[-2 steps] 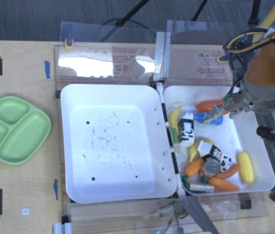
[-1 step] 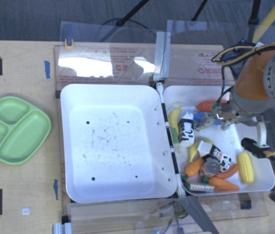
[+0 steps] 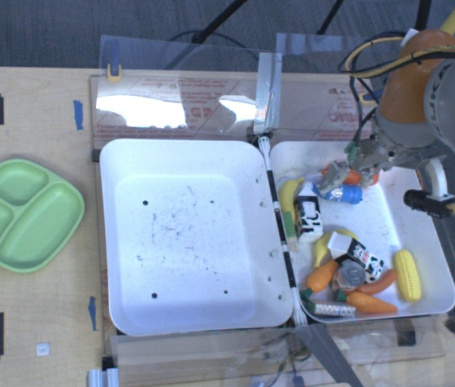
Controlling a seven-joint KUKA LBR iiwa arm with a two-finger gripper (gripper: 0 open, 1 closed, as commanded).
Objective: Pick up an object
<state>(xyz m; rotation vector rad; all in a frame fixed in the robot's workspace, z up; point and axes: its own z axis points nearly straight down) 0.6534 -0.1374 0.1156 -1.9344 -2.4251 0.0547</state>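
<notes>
- Two shallow white plastic bins sit side by side on the wooden worktop (image 3: pixel 34 87): the left bin (image 3: pixel 187 305) and the right bin (image 3: pixel 441 293).
- One green three-compartment plastic plate (image 3: pixel 24 214) lies well apart to the left of the bins, on the worktop.
- The grey arm with its orange band (image 3: pixel 409 83) reaches in from the right, and the end effector (image 3: pixel 358 161) is down over the back of the right bin.
- Just beside it lies one crinkled silver-and-blue wrapper packet (image 3: pixel 342 185); touching or not, I cannot tell.
- Whether the end effector is spread or pressed together, I cannot tell: its tip is too small and blurred to read.
- One yellow toy banana (image 3: pixel 290 193) lies along the right bin's left wall, with one black-and-white box (image 3: pixel 309 217) just beside it.
- One yellow toy corn cob (image 3: pixel 406 274) lies near the right wall, on its own.
- At the front sits a heap: two orange toy carrots, one (image 3: pixel 321 276) on the left and one (image 3: pixel 371 303) at the front, touching neighbours.
- One black-and-white spotted toy (image 3: pixel 368 258) sits atop that heap, with one round grey lid (image 3: pixel 351 275) just beside it.
</notes>
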